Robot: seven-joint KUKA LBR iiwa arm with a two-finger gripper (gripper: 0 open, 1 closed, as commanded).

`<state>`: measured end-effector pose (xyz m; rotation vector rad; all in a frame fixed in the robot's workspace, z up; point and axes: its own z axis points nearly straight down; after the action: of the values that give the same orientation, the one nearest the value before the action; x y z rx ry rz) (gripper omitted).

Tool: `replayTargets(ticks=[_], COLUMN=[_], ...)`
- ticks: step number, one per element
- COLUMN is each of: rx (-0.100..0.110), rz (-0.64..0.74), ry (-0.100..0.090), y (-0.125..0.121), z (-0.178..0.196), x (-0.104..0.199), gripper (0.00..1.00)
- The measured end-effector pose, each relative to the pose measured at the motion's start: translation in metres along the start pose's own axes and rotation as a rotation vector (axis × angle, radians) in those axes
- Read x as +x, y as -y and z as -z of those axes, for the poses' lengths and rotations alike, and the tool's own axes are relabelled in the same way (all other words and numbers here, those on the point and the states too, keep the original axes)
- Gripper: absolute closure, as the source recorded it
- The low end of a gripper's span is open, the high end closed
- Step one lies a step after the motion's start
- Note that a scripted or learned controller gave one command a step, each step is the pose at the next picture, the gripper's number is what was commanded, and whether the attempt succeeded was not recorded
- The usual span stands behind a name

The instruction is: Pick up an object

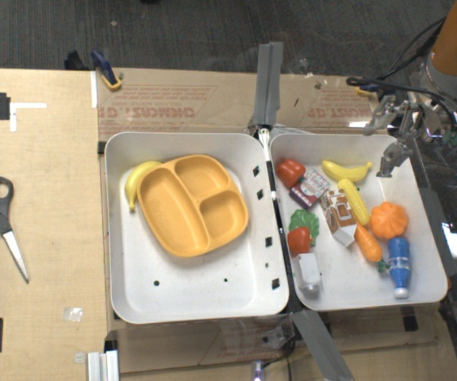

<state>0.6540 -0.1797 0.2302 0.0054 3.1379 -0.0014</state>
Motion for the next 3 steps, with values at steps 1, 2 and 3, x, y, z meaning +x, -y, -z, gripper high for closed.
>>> replayTargets(ticks=[1,2,3], rx=[0.0,0.002,-0.001], rz=[-0.108,-0.056,-0.157], ry=[0.002,0.005,-0.001], y=[-0.067,-0.007,-0.025], z=[-0.122,-0.133,-0.137], x=[0.035,0.089,0.128], gripper=[0.0,0.0,0.0])
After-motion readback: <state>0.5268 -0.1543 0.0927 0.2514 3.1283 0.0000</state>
